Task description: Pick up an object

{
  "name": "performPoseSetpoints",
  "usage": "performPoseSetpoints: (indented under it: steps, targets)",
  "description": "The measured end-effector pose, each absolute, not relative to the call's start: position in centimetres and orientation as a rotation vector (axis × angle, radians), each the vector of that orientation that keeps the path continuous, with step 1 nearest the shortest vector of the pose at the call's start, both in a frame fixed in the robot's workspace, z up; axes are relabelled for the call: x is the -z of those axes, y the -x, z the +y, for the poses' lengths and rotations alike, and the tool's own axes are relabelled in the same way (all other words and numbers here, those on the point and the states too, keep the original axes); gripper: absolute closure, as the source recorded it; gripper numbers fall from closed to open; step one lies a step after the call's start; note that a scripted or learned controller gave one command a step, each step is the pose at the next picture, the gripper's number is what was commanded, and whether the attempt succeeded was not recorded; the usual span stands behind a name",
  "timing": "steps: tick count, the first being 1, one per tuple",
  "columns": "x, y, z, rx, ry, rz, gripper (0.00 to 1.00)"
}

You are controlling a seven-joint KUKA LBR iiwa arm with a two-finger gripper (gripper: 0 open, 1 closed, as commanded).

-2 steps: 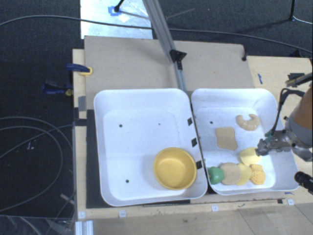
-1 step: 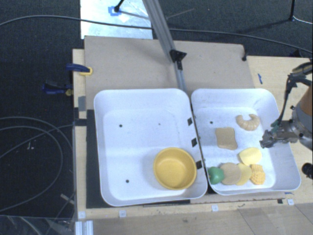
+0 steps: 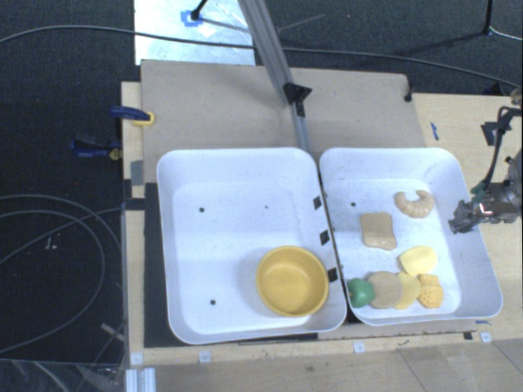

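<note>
- The gripper (image 3: 467,219) hangs at the right bin's (image 3: 458,178) three-o'clock rim; how far apart it stands I cannot tell, and nothing shows in its grasp.
- Nearest, at its nine o'clock, lies a croissant (image 3: 414,203); a tan slice (image 3: 378,230) sits beyond it.
- At seven o'clock cluster a yellow piece (image 3: 417,260), corn (image 3: 430,291), a round biscuit (image 3: 382,289) and a green piece (image 3: 359,291).
- A yellow bowl (image 3: 292,280) rests in the left bin (image 3: 204,178), well apart.
- The arm enters from three o'clock, mostly cut off.

light: even, cool, overhead | glare: white bins (image 3: 245,186) wash out | shadows: faint | focus: soft, grainy
</note>
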State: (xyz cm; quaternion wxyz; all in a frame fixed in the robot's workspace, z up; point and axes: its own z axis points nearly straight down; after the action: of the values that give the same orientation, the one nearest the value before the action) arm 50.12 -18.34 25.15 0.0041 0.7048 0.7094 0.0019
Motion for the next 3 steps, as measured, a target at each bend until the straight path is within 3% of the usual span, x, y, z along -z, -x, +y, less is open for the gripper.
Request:
performPoseSetpoints:
  steps: [3]
  targets:
    - [-24.1, -54.0, -3.2, -0.005, -2.209, 2.234, 1.00]
